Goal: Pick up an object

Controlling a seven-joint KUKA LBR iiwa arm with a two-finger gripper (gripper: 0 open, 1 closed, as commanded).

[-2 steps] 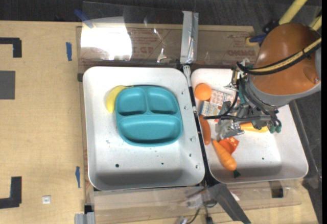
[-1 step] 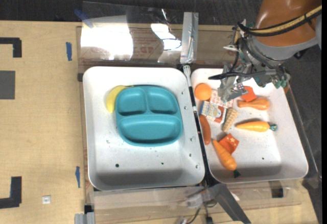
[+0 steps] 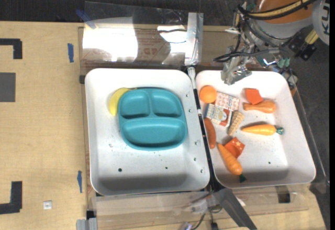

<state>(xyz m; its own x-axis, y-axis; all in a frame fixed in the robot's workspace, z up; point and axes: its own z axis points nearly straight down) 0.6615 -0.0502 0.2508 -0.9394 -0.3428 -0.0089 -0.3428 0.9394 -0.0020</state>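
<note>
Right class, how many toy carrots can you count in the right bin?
2. One carrot lies across the bin's right side; another carrot lies near the front. Others may hide under the clutter.

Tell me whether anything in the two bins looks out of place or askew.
A yellow item in the left bin lies partly tucked under the teal divided plate. The toy food in the right bin is a loose jumble, but nothing looks spilled or damaged.
</note>
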